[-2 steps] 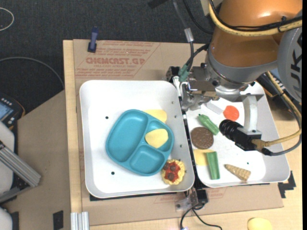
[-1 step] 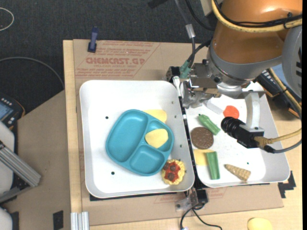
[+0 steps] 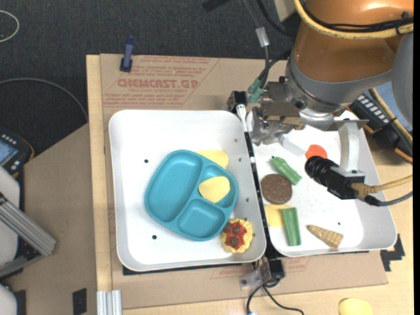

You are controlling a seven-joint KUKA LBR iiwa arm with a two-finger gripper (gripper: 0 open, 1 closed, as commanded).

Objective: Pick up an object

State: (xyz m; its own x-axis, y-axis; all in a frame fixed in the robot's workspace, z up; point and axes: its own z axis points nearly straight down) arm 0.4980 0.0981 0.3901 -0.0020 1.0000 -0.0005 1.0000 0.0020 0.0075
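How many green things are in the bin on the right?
2. One green piece lies tilted just above the brown round cookie. The other green piece lies lower, near the front, beside the cone. The arm could be hiding more.

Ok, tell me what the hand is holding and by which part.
Cannot be told. The hand sits at the right bin's upper left corner, under the arm, with no item visible in it.

A blue divided tray (image 3: 185, 199) holds a yellow piece (image 3: 214, 188) in the left bin; a brown disc (image 3: 276, 188) and green sticks (image 3: 291, 226) lie flat in the right bin.
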